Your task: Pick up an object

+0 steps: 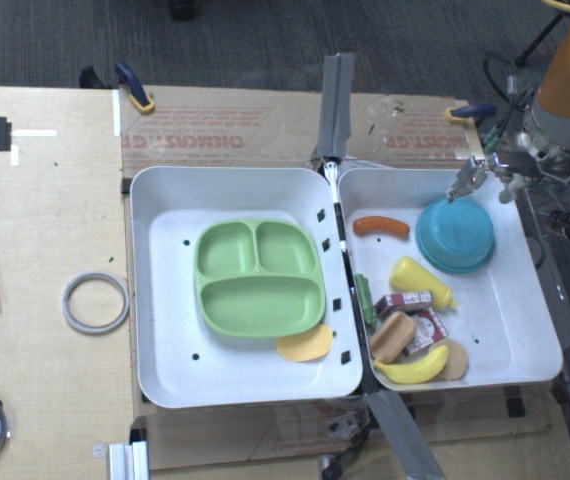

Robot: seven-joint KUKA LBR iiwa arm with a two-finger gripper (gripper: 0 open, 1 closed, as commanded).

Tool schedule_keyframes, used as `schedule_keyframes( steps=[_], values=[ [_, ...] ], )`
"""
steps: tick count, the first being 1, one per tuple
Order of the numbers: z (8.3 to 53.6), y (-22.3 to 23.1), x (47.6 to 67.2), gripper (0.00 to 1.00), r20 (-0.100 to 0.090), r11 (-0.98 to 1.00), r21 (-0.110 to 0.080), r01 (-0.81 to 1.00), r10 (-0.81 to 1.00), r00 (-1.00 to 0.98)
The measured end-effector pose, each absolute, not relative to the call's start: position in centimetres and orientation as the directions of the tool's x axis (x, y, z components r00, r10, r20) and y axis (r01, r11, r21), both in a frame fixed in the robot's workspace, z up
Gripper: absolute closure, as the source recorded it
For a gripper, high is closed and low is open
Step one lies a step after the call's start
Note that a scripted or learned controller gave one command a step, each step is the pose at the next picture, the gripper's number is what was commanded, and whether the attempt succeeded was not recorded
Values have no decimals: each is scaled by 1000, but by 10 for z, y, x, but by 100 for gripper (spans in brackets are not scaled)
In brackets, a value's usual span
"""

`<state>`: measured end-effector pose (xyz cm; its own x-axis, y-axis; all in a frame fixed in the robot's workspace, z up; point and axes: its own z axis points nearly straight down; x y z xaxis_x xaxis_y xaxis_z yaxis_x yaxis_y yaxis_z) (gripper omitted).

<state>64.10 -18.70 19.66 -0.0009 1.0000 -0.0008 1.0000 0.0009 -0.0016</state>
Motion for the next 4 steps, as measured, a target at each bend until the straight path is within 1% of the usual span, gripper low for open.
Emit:
schedule_keyframes(
  steps=[1, 2, 3, 4],
  values=[
    [128, -140, 646, 0, -6, -21, 29, 999, 1000, 21],
    [116, -101, 617, 0, -18, 109, 52, 993, 994, -108],
    [117, -114, 585, 0, -5, 173, 61, 983, 985, -173],
    [191, -81, 617, 0, -2, -129, -1, 992, 992, 129]
  ],
)
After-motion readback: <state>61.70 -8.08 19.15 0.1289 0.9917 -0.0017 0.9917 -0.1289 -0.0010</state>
